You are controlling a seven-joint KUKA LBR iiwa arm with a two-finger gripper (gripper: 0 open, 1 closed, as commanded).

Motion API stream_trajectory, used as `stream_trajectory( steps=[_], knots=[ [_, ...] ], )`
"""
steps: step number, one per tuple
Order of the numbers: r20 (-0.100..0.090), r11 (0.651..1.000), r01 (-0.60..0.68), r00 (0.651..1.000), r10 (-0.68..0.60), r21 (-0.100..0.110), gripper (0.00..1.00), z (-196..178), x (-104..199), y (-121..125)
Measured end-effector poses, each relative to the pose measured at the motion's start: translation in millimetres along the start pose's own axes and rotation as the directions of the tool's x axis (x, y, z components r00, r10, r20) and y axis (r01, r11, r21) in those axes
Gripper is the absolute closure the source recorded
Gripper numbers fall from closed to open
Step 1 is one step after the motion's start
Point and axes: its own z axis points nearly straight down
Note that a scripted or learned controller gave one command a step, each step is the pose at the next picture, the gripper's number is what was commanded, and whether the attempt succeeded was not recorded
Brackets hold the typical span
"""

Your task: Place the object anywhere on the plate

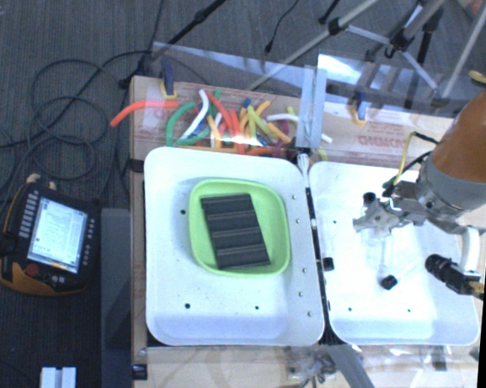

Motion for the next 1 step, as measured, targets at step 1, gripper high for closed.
stream_trajectory(
  steps=[1],
  knots=[
    [0.000,1.000,0.000,1.000,0.000,0.000,0.00,0.0,-0.1,0.0]
  ],
)
